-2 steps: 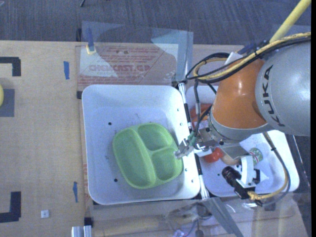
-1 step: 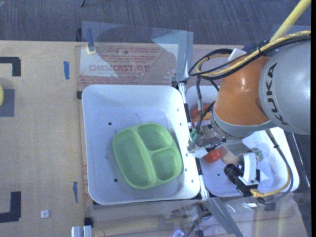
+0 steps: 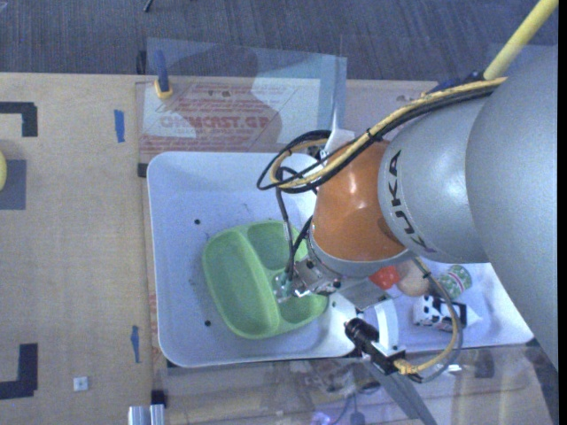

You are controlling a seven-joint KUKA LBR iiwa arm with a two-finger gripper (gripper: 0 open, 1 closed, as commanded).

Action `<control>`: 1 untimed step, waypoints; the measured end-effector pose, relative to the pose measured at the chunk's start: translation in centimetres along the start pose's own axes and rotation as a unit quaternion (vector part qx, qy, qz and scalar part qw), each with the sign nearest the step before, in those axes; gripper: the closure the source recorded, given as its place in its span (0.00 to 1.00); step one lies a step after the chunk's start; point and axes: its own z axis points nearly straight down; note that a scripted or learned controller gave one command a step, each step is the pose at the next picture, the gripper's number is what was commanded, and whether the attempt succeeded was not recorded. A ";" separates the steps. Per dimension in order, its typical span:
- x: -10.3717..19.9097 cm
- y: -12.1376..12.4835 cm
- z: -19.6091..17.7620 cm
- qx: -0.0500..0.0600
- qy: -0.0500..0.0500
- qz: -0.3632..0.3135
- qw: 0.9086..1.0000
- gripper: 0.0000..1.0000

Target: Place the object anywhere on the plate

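Observation:
A green divided plate (image 3: 241, 277) lies in the left white bin (image 3: 177, 237), toward its lower middle. The arm's orange wrist band (image 3: 354, 211) hangs right over the plate's right side and covers it. My gripper (image 3: 291, 283) pokes out under the wrist, down at the plate's right compartment. Whether anything sits between its tips is hidden by the wrist. Just right of the wrist I see a red object (image 3: 386, 278), a tan one (image 3: 413, 282) and a black-and-white spotted toy (image 3: 432, 310) in the right bin.
A green-and-white round item (image 3: 455, 281) lies by the spotted toy. A clear plastic sheet with a red-printed card (image 3: 217, 118) stands behind the left bin. Black and yellow cables (image 3: 292, 162) loop off the wrist. Wooden bench top (image 3: 71, 264) spreads to the left.

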 end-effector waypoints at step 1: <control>-0.2 2.2 3.3 -0.006 0.001 -0.076 0.997 1.00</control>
